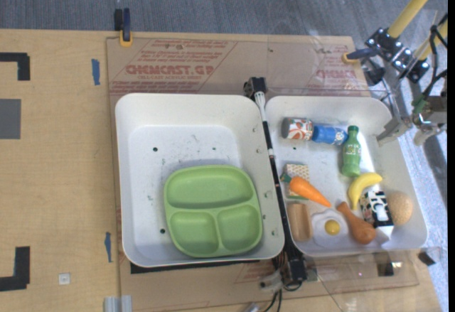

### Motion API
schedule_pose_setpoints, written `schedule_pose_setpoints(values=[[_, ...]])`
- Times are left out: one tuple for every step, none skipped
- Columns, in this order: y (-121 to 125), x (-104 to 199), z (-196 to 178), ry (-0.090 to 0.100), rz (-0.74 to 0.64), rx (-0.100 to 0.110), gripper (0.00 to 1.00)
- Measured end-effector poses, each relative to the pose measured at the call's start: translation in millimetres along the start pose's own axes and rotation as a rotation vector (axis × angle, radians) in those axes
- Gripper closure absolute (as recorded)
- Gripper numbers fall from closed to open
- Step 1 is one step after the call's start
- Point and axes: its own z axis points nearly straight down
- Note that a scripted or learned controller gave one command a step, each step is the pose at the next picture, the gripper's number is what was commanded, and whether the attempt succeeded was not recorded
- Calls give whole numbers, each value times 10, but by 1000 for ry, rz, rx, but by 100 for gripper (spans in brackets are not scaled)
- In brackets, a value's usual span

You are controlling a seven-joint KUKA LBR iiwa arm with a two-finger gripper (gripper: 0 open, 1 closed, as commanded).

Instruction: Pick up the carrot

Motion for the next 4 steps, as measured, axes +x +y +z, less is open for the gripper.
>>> schedule_pose_setpoints(values=[[-397,1138,1092,6,-55,9,0],[-434,1089,1428,-2,15,-8,0],[-575,1150,1551,0,81,-34,0],[-562,1157,1458,-2,82,-38,100]])
